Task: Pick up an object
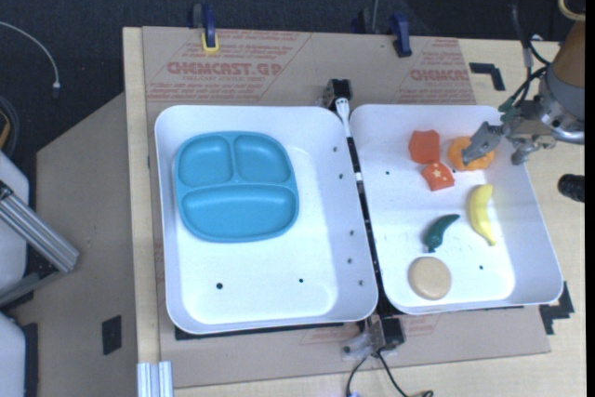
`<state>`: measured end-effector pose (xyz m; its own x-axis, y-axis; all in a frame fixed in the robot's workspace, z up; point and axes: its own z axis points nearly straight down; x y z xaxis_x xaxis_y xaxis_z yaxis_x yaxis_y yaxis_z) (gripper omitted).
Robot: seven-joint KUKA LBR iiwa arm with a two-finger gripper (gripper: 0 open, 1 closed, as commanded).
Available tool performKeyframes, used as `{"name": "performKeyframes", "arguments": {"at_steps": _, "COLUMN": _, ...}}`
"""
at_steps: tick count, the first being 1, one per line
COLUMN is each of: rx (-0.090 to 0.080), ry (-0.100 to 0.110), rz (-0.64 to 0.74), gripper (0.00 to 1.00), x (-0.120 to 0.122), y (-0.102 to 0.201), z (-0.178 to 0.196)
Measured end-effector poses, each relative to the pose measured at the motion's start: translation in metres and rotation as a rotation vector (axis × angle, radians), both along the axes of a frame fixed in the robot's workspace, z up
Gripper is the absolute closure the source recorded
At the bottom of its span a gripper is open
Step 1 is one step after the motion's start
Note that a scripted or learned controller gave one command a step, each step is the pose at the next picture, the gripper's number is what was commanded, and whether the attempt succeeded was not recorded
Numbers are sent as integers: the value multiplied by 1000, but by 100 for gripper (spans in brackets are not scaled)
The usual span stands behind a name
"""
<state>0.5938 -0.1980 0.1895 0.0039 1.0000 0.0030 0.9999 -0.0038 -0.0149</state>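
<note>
Approach step: pincer (498,144) over orange piece (470,153) at right bin's (521,284) far-right corner, fingers apart, nothing clamped. Next: descend, close.

Both white bins (325,200) look like smooth, glossy plastic; the blue divided plate (237,186) is matt plastic; the counter (279,70) resembles brown paper-faced board.

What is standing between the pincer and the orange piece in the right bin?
Nothing visible. The pincer hangs at the right bin's upper right, directly beside the orange piece. The red block lies further left, outside that path.
</note>
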Motion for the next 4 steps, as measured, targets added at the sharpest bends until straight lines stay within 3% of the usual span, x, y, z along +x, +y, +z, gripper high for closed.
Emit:
{"name": "performKeyframes", "arguments": {"at_steps": 1, "rx": -3, "ry": -15, "rz": 4, "gripper": 0, "x": 3, "y": 1, "z": 9}}
{"name": "performKeyframes", "arguments": {"at_steps": 3, "rx": -1, "ry": -13, "rz": 4, "gripper": 0, "x": 4, "y": 12, "z": -98}}
{"name": "performKeyframes", "arguments": {"at_steps": 4, "rx": -3, "ry": -15, "rz": 4, "gripper": 100, "x": 4, "y": 12, "z": -85}}
